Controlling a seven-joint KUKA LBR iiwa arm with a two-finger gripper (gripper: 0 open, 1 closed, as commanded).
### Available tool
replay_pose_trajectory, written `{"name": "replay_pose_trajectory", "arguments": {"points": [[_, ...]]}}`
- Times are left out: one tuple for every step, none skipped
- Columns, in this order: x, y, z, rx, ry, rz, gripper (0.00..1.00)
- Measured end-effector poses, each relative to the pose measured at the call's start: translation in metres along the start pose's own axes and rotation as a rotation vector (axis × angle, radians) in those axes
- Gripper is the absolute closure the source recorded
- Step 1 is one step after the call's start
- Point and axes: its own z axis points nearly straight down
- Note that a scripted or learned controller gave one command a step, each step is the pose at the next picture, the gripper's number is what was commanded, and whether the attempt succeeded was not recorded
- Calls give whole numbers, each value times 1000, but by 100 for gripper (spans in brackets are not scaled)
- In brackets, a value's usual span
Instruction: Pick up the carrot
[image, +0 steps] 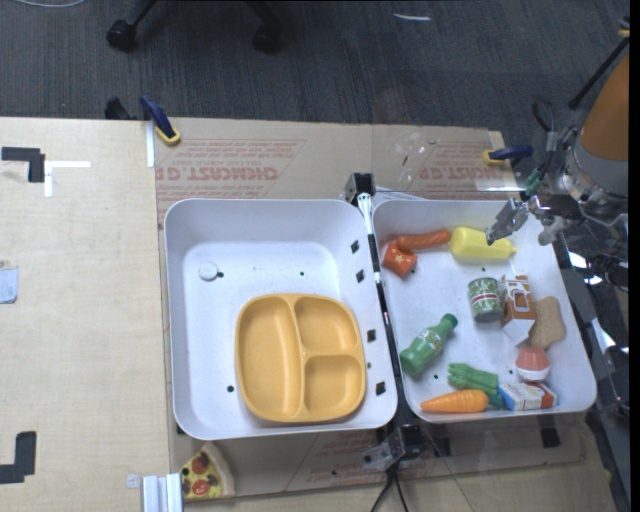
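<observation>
Carrot (455, 402) at near edge of right bin (575, 330), beside green leafy toy (472, 378) | pincer (503, 226) at bin's far side, over yellow toy (482, 245), grip state cannot tell, well apart from carrot | left bin (190, 300) carries yellow divided plate (299, 357)

Even overhead light, soft shadows, mild glare on white bins (190, 300), slightly soft focus

I see the carrot (455, 402) lying along the near edge of the right bin (572, 330), just beside a green toy (472, 378). My tool (522, 215) hangs over that bin's far edge, by the yellow piece (481, 245), well apart from the carrot.
</observation>
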Motion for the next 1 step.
{"name": "replay_pose_trajectory", "arguments": {"points": [[64, -8, 57, -1, 0, 26, 0]]}}
